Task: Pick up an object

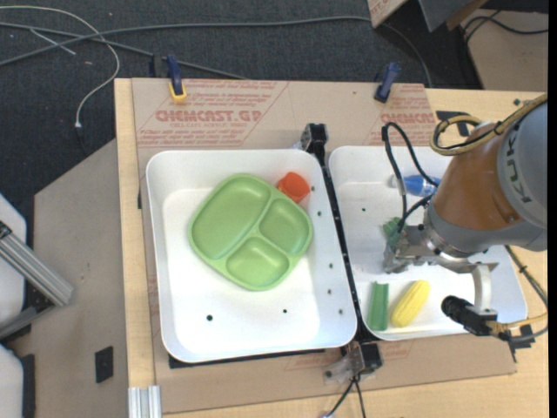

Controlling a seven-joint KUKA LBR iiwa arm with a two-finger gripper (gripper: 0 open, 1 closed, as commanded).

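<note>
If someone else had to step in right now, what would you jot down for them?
Gripper: low in the right bin; I can't tell if it grips anything.
Right bin: yellow corn and green stick at the near edge, blue thing at the back.
Left bin: green tray, orange thing beside it.
Done: nothing visibly lifted.
Left: grab one object and raise it.

The grey arm [522, 177] reaches in from the right, its orange band [474, 181] above the wrist. The wrist points down and leftward. The gripper [399, 252] hangs low at the arm's left end. Black cables loop over the arm's upper side.
</note>
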